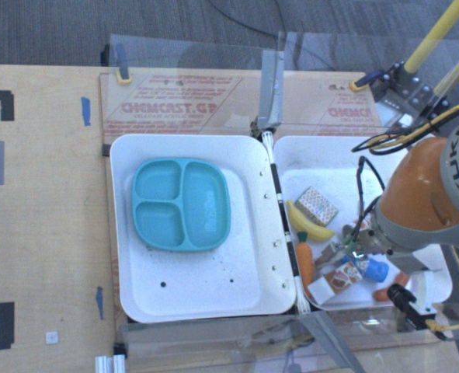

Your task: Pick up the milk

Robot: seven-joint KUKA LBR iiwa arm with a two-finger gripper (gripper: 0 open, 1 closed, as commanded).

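- At lower right of the frame, in the right bin (322, 160), the milk (345, 277) lies flat beside the carrot (304, 261).
- The hand (344, 252) hovers just above — grip state unreadable.
- Best to descend squarely over the carton's narrow sides — clear of carrot and banana (307, 221).

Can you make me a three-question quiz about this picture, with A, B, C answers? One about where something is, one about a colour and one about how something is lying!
1. Where is the banana?
A. in the right bin
B. on the blue plate
C. on the floor

2. What colour is the divided plate?
A. red
B. blue
C. black

3. How is the milk carton?
A. standing on the plate
B. hanging in the air
C. lying in the right bin under the pincer

Answers: 1 A, it lies beside the carrot. 2 B, it is light blue. 3 C, it lies flat near the bin's front edge.
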